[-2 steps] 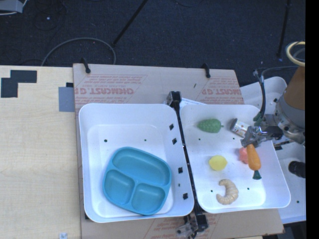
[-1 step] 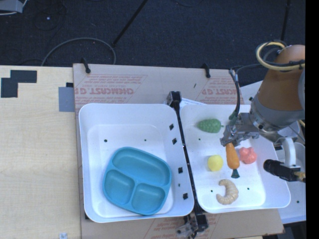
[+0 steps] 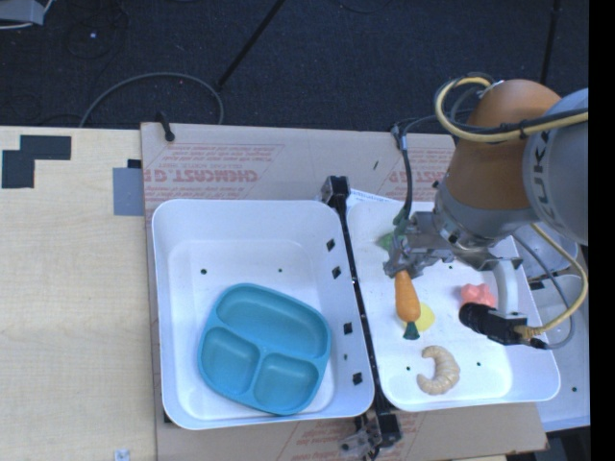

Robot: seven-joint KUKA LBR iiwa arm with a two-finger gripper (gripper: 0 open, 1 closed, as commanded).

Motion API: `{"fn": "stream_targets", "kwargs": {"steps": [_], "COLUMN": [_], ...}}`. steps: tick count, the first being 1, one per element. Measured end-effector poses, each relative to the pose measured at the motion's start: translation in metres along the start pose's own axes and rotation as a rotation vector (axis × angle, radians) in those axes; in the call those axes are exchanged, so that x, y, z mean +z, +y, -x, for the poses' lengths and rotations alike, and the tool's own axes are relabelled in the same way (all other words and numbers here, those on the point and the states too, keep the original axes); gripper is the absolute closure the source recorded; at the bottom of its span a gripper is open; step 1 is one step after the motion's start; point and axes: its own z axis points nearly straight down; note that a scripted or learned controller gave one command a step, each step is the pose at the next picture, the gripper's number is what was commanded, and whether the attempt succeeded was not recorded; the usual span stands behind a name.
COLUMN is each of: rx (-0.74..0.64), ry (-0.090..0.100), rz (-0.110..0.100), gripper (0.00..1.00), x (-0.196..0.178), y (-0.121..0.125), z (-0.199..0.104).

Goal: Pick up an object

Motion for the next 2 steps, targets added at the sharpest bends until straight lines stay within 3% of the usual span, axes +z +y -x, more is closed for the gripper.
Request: {"fn": "stream_targets", "kwargs": {"steps": [2], "rx": [0.001], "ry": [-0.001], "rz": [0.001], "gripper": [1.00], "x": [0.011], "y": [0.037], "z": [-0.098]}}
